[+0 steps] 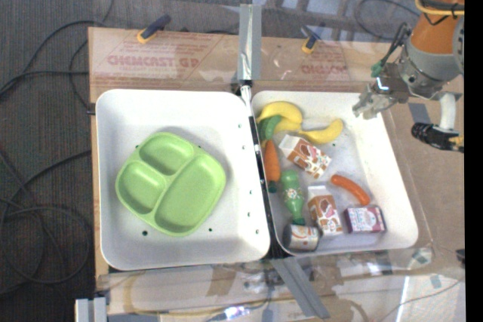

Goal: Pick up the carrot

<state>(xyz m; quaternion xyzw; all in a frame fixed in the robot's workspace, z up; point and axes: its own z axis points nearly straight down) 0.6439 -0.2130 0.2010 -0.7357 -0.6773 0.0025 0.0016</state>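
Carrot first: we see one slim orange plastic carrot (271,160) with a green top, lying lengthwise against the left wall of the shallow white right bin (398,185). Two smooth yellow bananas (281,112) curve above it — one glossy orange sausage (351,189) lies to its right. Above that bin's upper right corner hangs the grey two-finger gripper (367,108), its state unclear to us.

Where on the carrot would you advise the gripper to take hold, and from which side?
Probably the carrot's orange middle, from straight above. It lies flat along the right bin's left wall, so fingers would best close across its narrow width, though the wall side looks tight.
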